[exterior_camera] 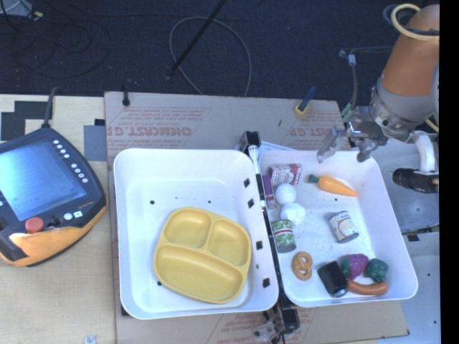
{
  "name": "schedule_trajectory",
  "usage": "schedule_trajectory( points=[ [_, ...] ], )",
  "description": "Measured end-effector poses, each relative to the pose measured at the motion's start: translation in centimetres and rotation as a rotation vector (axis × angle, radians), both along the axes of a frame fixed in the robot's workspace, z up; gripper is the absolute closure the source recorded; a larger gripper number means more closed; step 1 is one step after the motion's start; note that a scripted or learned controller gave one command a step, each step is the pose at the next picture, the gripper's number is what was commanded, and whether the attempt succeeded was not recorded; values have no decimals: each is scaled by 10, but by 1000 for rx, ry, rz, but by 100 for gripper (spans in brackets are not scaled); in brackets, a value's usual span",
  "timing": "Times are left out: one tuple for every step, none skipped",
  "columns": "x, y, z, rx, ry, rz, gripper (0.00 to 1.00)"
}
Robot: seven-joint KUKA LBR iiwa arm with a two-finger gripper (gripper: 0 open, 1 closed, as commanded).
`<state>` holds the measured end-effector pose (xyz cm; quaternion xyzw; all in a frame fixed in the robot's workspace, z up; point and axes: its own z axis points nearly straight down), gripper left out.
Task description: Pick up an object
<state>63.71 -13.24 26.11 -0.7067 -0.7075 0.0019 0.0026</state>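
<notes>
Nearest us, a black block (pixel 332 277) and a sausage (pixel 368 287) lie in the right bin (pixel 398 246), well below the pincer (pixel 351 147). We see the carrot (pixel 336 185) just below the pincer, apart from it. The pincer hangs over the bin's far rim with its fingers spread, holding nothing. The yellow tray (pixel 203 254) sits far to its left.

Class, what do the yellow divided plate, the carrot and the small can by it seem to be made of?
Yellow divided plate: probably moulded plastic, smooth with a soft sheen. Carrot: likely a plastic toy, uniformly orange and glossy. Small can: possibly metal with a printed label; too small to be sure.
</notes>
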Motion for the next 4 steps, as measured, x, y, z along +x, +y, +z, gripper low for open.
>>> schedule_trajectory(
  points=[
    [-29,-35,-83,1,8,-3,0],
    [-55,-61,-180,3,-1,-4,0],
    [-66,-28,-174,-2,-6,-2,0],
    [-103,-8,-173,-1,-8,-5,0]
  ],
)
